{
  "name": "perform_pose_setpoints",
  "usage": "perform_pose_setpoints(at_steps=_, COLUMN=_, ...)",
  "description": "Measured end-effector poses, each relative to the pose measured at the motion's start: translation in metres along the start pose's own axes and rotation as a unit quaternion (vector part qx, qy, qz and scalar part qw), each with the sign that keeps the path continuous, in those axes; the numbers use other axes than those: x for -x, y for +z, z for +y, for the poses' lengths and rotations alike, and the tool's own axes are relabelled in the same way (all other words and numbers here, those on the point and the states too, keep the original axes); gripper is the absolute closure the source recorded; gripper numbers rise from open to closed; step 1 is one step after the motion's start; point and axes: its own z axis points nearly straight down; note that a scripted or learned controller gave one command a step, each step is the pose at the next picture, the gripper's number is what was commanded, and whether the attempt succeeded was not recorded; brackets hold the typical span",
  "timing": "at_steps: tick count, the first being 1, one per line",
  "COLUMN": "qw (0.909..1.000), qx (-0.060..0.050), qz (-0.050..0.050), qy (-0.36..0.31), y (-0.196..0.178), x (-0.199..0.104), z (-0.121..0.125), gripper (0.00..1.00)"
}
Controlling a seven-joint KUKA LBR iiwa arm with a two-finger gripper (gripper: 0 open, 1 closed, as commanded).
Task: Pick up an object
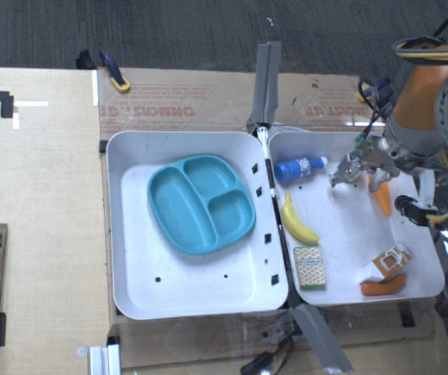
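A pale wooden bench [37,209] seen from above carries two shallow white bins side by side. The left bin [130,287] holds a light blue plastic divided plate [200,203], lying flat near its middle. The right bin [341,233] holds several small things: a blue plastic bottle with a white cap [298,168] lying on its side at the far left corner, a yellow banana [296,222] just near of it along the left wall, a small green-and-cream patterned box [309,268] near of the banana, an orange carrot-shaped toy [382,198] toward the right side, and at the near right corner a small orange-and-white carton [390,261] resting against a reddish-orange sausage-shaped toy [382,287].

The grey arm with its orange band [421,100] reaches in from the right, and its metal gripper [353,169] hangs over the far part of the right bin, between the blue bottle and the carrot toy. Nothing shows between the jaws. Whether they stand apart or together cannot be told, as the metal parts blur together.

This looks like the approach step: nothing is lifted yet. The nearest candidates are the carrot toy just right of the gripper and the bottle to its left. The next move likely calls for centring over one of them, descending, and closing squarely across its narrow width.
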Motion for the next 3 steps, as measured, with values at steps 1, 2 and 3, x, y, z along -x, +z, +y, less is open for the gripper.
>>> perform_pose_setpoints(at_steps=1, qw=1.0000, qx=0.001, qz=-0.005, qy=-0.001, y=-0.0076, x=0.0033, z=0.0001, gripper=1.00)
perform_pose_setpoints(at_steps=2, qw=1.0000, qx=-0.001, qz=-0.001, qy=-0.003, y=-0.0072, x=-0.0017, z=0.0002, gripper=0.00)
perform_pose_setpoints(at_steps=3, qw=1.0000, qx=-0.001, qz=-0.003, qy=-0.004, y=-0.0146, x=-0.0003, z=0.0002, gripper=1.00)
